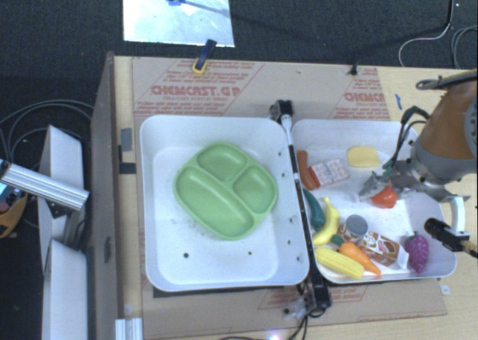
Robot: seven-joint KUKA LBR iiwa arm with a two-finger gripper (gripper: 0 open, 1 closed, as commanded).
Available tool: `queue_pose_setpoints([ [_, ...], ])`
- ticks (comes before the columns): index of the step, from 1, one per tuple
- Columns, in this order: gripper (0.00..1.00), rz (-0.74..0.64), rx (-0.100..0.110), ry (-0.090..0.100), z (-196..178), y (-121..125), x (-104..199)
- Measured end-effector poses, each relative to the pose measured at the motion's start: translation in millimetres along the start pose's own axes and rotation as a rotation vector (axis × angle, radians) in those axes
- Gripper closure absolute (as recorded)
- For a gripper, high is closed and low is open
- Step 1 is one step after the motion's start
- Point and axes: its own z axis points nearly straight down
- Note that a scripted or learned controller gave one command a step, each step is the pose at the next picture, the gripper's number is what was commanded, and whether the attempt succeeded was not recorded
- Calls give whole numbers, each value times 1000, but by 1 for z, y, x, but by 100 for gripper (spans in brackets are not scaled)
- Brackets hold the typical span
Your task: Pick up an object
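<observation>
the arm reaches in over the right bin point(340, 128), and its gripper point(379, 185) sits low among the toy food there, its tip right at a small red-orange piece, likely a toy tomato or pepper point(385, 197), near the middle of that bin toward its right side. the metal fingers touch or nearly touch the top of this piece, but from this slanted look i cannot tell whether they are spread or clenched, nor whether the piece is actually between them. as a thing to lift, the red piece looks like hollow moulded plastic: light, stiff, smooth and a little slippery, with a rounded body that could roll or squirt out sideways if pinched off centre. the safest hold would be across its widest part, with the fingers coming straight down on either side. it has some free floor around it, which helps, though a yellow lemon-like piece point(363, 156) lies just beyond it and a purple bunch of grapes point(417, 250) lies nearer the front corner. a small box point(328, 172), a banana point(327, 226), a carrot point(357, 255), a corn cob point(337, 261) and a small can point(356, 224) crowd the left half. the left bin point(168, 256) holds a green divided plate point(225, 190).
</observation>
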Motion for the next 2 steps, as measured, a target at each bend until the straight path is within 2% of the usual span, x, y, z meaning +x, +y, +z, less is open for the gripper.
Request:
queue_pose_setpoints([
  [1, 100, 1, -15, -5, -20, 4, -2],
  [2, 100, -4, -23, -8, 3, 27, 67],
])
